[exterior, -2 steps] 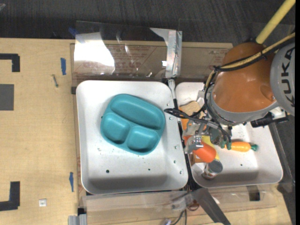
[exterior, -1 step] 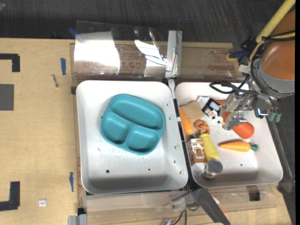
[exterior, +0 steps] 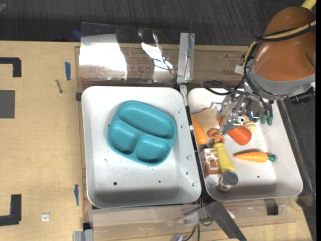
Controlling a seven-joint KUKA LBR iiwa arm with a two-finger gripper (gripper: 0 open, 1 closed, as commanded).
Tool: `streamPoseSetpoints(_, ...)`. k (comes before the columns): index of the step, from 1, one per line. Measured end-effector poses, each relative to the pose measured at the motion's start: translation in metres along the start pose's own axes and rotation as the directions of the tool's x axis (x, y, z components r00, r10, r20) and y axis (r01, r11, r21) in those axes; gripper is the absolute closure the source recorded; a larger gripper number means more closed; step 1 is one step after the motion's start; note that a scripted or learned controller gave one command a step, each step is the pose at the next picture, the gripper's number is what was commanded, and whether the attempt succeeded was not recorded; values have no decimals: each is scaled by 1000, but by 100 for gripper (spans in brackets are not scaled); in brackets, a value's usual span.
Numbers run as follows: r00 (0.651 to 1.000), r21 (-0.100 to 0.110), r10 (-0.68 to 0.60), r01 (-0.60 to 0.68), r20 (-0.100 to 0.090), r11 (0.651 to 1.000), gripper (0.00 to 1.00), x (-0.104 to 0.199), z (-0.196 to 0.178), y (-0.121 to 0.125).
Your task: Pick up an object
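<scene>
The right bin point(exterior: 286, 177) holds several small items. An orange-red rounded piece point(exterior: 241, 135) lies near its middle, and a carrot point(exterior: 252, 156) with a green tip lies just below it. A yellow bottle point(exterior: 223, 158) with a grey cap points toward the front. A tan bread-like piece point(exterior: 205, 118) and a thin orange stick point(exterior: 199, 133) lie along the left wall. My gripper point(exterior: 232, 118) hangs low over the bin, just up and left of the orange-red piece and right of the tan piece. Nothing visibly sits in its grasp.
The left bin point(exterior: 100, 174) carries a teal divided plate point(exterior: 142, 131). A small brown and white box point(exterior: 210, 160) rests beside the yellow bottle. Cables point(exterior: 220, 90) trail from the wrist over the right bin's back edge. A clear plastic sheet point(exterior: 130, 54) stands behind the bins.
</scene>
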State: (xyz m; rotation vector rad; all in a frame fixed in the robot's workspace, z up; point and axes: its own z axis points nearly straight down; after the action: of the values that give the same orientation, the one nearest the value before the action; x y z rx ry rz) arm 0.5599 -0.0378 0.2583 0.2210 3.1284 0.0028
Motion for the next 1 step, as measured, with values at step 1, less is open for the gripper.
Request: streamPoseSetpoints(1,966,2,257,-257,-4,966,100,64,20,18)
